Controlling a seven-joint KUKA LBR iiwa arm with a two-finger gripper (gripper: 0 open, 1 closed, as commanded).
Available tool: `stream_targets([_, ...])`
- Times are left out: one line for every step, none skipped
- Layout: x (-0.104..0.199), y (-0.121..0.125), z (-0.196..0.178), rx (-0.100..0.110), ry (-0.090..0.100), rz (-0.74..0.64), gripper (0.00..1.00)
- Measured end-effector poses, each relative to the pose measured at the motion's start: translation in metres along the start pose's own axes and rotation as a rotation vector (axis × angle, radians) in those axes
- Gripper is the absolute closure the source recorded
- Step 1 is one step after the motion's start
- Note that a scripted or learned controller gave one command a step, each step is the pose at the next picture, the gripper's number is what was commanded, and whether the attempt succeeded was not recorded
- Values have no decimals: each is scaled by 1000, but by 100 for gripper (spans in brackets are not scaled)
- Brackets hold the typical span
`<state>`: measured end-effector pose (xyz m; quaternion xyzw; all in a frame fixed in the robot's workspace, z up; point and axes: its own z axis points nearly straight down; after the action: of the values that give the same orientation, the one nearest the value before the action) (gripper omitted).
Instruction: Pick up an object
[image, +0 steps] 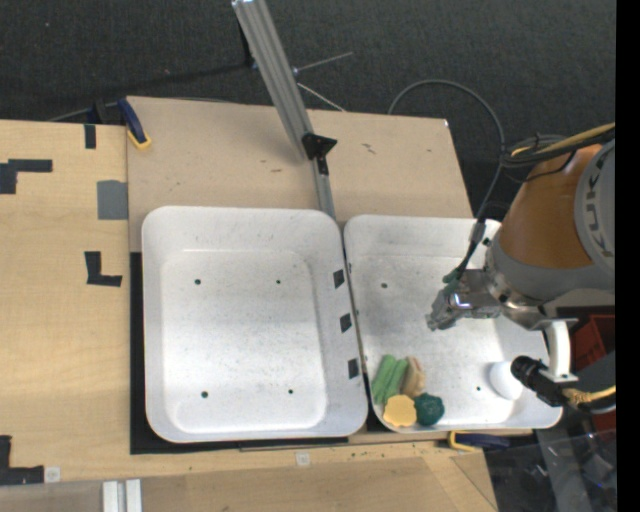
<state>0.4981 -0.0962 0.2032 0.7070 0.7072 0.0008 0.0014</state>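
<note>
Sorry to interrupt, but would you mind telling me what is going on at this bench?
The arm's hand hangs over the right bin, with nothing visible in its grasp. A small cluster of objects sits at that bin's near left corner: a green piece, a yellow one and a dark green one. Nothing has been picked up yet.

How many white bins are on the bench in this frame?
2. The left bin sits beside the right bin; their inner edges meet at the middle. The arm covers part of the right bin.

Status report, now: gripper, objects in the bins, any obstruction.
Gripper over right bin, nothing seen held. Small objects clustered at the bin's near-left corner, untouched. Path to them looks clear.
</note>
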Motion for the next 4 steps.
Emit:
stream_targets([10, 2, -56, -2, 0, -2, 100])
stream_targets([45, 27, -50, 4, 1, -4, 100])
stream_targets([99, 55, -51, 4, 3, -6, 100])
stream_targets([152, 74, -44, 4, 1, -6, 100])
